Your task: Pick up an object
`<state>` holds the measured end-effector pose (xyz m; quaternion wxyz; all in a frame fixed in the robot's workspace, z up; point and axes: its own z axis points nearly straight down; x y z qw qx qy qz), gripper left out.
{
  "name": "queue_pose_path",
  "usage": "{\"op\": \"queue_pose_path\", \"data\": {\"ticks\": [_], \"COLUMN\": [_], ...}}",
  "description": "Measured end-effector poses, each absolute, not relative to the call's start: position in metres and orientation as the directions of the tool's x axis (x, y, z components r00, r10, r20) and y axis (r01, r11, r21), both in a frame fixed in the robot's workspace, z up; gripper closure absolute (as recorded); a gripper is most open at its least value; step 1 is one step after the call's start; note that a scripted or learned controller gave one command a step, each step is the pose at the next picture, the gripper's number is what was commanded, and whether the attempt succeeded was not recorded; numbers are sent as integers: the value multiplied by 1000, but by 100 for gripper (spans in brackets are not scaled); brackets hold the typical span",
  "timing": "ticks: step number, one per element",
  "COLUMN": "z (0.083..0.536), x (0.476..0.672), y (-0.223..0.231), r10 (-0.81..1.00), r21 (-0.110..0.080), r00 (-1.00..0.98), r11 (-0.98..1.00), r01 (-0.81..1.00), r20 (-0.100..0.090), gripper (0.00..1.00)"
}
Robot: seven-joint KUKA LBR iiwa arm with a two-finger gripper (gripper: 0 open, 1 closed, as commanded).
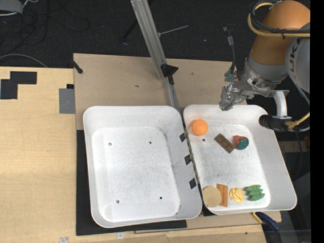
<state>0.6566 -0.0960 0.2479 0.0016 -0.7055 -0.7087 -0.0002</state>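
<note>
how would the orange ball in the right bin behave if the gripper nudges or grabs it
The orange ball looks round and smooth, so it would probably roll on a nudge. It sits near the bin wall, which may stop it. Fingers could slip off unless centred.

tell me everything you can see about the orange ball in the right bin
The orange ball is a small, round, evenly orange thing with a smooth, matte look, possibly a toy fruit. It lies in the upper left corner of the right bin, close to the wall shared with the left bin. It rests on the bin floor and touches nothing else; the brown block lies apart to its right. The gripper hangs above the bin's far rim, away from the ball.
</note>
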Motion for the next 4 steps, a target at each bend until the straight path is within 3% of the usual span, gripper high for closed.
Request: {"op": "queue_pose_path", "data": {"ticks": [4], "z": [215], "x": [603], "y": [87], "r10": [1000], "r21": [-7], "r00": [-4], "r11": [4], "r01": [1000], "r20": [2], "gripper": [100]}}
